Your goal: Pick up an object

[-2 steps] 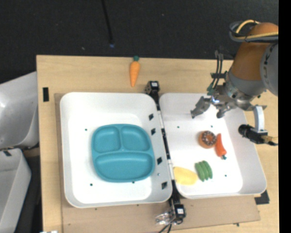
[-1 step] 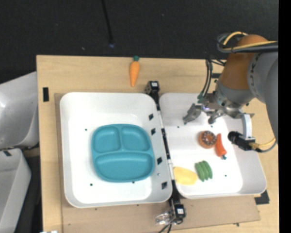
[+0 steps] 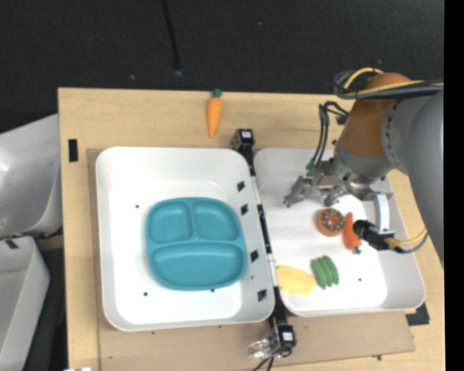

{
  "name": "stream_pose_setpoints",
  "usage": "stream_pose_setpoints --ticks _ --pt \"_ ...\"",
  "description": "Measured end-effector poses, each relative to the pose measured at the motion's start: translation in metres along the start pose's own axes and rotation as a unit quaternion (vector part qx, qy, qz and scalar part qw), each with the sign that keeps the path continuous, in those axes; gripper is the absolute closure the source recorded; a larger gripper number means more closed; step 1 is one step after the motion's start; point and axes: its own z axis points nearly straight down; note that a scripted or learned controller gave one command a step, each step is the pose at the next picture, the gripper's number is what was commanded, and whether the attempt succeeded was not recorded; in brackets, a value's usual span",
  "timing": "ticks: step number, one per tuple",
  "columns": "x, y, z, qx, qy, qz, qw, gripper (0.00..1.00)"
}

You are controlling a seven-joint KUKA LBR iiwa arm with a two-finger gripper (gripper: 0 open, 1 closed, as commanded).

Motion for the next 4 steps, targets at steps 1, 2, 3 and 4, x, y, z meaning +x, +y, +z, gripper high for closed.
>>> stream_pose_setpoints --ticks 1,2,3,4 --pt "-0.001 0.001 -0.013 -0.002 0.0 0.001 1.0 1.0" --pt "-0.012 0.0 -0.063 -0.003 0.0 0.001 1.0 1.0" --pt "-0.022 0.0 -0.113 -0.004 -0.001 0.002 1.0 1.0" --pt "-0.023 0.001 -0.16 -0.004 0.0 -0.002 1.0 1.0"
